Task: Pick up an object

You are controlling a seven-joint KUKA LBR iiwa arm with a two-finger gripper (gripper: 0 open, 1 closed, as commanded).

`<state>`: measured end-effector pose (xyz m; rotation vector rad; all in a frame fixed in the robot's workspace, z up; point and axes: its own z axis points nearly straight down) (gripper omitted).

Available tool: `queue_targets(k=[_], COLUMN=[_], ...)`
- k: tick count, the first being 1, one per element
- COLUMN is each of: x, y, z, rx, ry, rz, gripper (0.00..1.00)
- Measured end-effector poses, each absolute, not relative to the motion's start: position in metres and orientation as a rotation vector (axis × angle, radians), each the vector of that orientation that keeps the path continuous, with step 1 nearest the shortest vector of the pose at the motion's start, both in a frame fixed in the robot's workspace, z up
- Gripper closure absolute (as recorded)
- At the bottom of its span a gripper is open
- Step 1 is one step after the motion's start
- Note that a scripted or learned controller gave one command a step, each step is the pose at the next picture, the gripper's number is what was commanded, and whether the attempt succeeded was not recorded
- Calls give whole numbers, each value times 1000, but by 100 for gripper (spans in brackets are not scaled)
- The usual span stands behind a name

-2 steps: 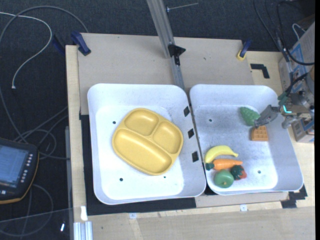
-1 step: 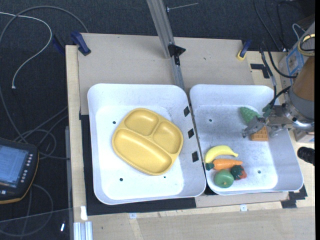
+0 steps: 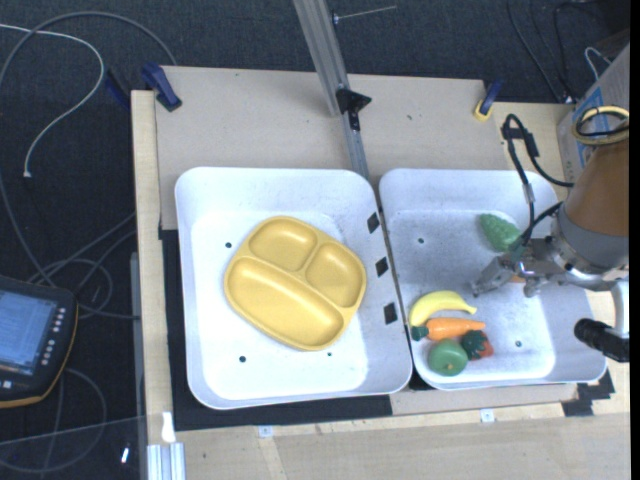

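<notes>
On the left of the bench [image 3: 260,118] sits the left bin [image 3: 200,228], and in it a yellow divided plate [image 3: 295,281] with three compartments. Across the divide, in the near left corner of the right bin [image 3: 420,203], lie a banana [image 3: 440,304], an orange carrot [image 3: 453,328] just below it, a green round fruit [image 3: 447,358] and a small red piece [image 3: 477,345] beside that. Farther back rests a green leafy piece [image 3: 498,230]. My end effector [image 3: 505,276] hangs low over the bin's middle, just below that leaf, fingers parted with nothing between them.
</notes>
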<state>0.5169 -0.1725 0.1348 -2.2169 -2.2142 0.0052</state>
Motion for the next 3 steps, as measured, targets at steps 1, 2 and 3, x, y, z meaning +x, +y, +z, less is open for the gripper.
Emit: queue_targets(k=[1, 2, 3], x=[516, 518, 526], y=[-172, -172, -177], z=[90, 103, 151], rx=[-2217, -2220, -2224], ry=[-2217, -2222, -2227], rz=[4, -3, -4], gripper=[0, 100, 100])
